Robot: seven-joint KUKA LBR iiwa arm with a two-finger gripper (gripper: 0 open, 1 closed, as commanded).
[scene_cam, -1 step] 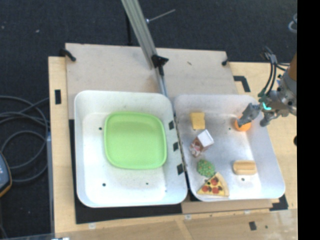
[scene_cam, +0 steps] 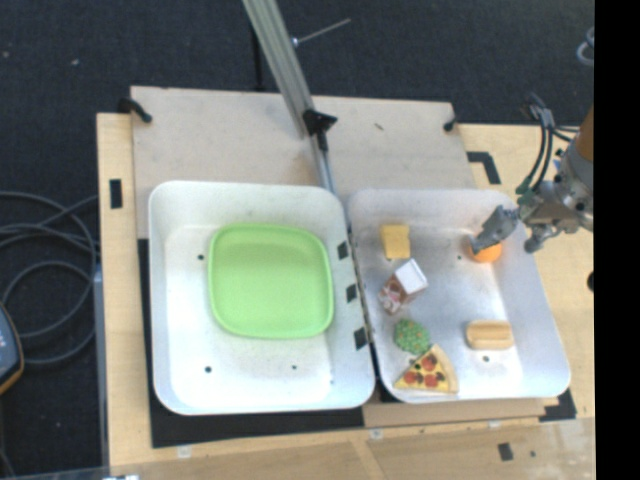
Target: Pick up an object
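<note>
Camera view, from above at a slant: we see the gripper (scene_cam: pixel 508 230) coming in from the right, low over the right bin (scene_cam: pixel 530 298). One grey finger (scene_cam: pixel 493 230) sits right against the orange object (scene_cam: pixel 487 252), a small round piece near the bin's upper right. Whether the other finger is on the far side of it, we can't tell; the wrist hardware covers that part. So jaw state: can't tell, and we won't call the orange piece held.

Our read is that the orange piece is the pick target, since it's the item nearest the tool and stands apart from the rest, giving room for a finger on each side. It also lies close to the bin wall, which could crowd the outer finger.

Other items in the same bin: a yellow block (scene_cam: pixel 396 240) near the top left, a small white-and-red carton (scene_cam: pixel 405 283) just below it, a green broccoli piece (scene_cam: pixel 411 335) under that, a pizza slice (scene_cam: pixel 428 371) at the bottom, touching or nearly touching the broccoli, and a tan bread roll (scene_cam: pixel 489 335) to the lower right. They're mostly strung along the left side, prob. just scattered, not arranged.

Left bin (scene_cam: pixel 170 298) holds a green plate (scene_cam: pixel 270 280), flat, roughly centred.

Surface & room: both bins sit side by side on a pale wooden bench (scene_cam: pixel 230 128) w/ black corner marks. A metal pole (scene_cam: pixel 280 53) slants up from between the bins. Dark floor around, w/ cables (scene_cam: pixel 45 288) looped at left.
</note>
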